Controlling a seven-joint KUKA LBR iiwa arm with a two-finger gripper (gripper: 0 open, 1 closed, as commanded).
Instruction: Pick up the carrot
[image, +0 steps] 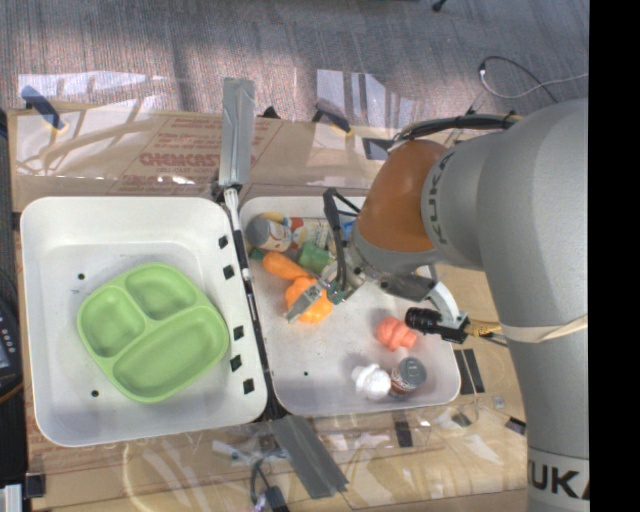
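Observation:
The carrot (283, 266), orange and stubby, lies in the upper left part of the right bin (330, 395), close to its left wall. My gripper (314, 298) is low in that bin, just below and right of the carrot, right over a second orange lump (312, 308). I cannot tell whether that lump is between the jaws or just beneath them. The grey arm with its orange band (400, 200) reaches in from the right and hides the bin's upper right part.
In the right bin there are also a green item (315, 255), a small figure-like toy (270, 232), a coral-pink piece (397, 332), a white object (371, 380) and a small can (408, 374). The left bin (60, 400) holds a green divided plate (155, 330).

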